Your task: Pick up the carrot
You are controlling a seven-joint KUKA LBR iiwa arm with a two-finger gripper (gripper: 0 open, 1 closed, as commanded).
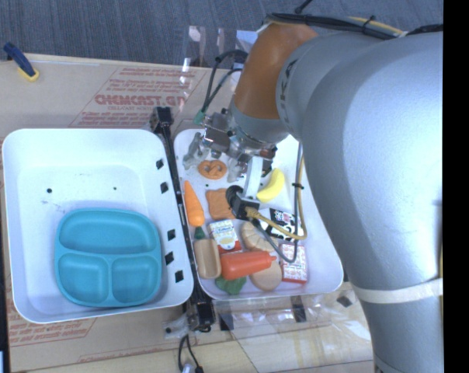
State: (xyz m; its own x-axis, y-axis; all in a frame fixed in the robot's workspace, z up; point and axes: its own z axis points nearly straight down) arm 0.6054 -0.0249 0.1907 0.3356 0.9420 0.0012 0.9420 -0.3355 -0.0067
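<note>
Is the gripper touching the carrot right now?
Apart. The camera view shows the gripper above the pretzel, with bare bin floor between it and the carrot by the left wall.

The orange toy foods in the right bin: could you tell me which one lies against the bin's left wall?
The carrot, slim and tapered, along that wall; the pretzel sits near the pincer.

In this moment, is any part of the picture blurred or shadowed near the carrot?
Camera view: the arm, close to the lens, looks soft and casts shade over the right bin; the carrot at that bin's left wall stays fairly sharp; the hand is dim and cluttered.
</note>
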